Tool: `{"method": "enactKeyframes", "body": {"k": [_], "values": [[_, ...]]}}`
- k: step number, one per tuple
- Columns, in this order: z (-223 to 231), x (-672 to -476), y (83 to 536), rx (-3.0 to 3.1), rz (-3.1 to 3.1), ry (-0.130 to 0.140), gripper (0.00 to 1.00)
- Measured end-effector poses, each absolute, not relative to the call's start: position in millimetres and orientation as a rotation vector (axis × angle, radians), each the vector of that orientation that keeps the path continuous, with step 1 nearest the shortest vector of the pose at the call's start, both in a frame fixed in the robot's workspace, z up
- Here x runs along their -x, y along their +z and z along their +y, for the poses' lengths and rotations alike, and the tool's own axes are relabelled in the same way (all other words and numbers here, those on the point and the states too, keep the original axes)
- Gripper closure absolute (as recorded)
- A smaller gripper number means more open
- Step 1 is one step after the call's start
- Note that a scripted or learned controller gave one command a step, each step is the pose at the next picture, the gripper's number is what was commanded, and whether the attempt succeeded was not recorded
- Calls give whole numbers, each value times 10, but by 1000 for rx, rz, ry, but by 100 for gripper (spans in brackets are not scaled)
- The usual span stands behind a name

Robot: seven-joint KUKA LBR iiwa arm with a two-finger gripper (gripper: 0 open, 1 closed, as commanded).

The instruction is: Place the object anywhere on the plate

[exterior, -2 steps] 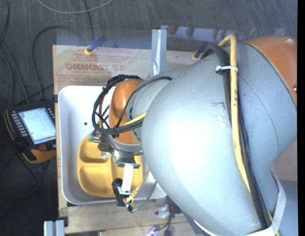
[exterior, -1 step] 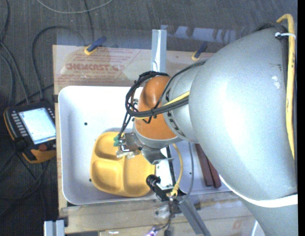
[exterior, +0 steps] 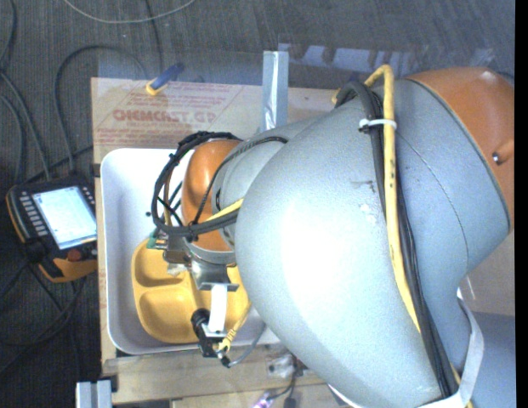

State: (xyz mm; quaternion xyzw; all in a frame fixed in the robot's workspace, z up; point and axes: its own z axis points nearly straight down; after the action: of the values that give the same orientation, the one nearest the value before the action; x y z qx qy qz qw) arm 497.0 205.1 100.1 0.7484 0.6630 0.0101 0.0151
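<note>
Camera view: arm in the foreground, gripper poised directly above the yellow plate in the white bin, its open-or-clamped state impossible to tell, the object's position likewise hidden under the wrist.

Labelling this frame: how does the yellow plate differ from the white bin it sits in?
The plate is yellow, the bin white. The plate has dividers; the bin is plain. The plate is smaller, lying inside the bin. Both are partly hidden by the arm.
</note>
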Motion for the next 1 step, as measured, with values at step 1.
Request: {"method": "enactKeyframes", "body": {"k": [1], "values": [[1848, -5235, 2105, -2406, 2016, -10, 100]]}}
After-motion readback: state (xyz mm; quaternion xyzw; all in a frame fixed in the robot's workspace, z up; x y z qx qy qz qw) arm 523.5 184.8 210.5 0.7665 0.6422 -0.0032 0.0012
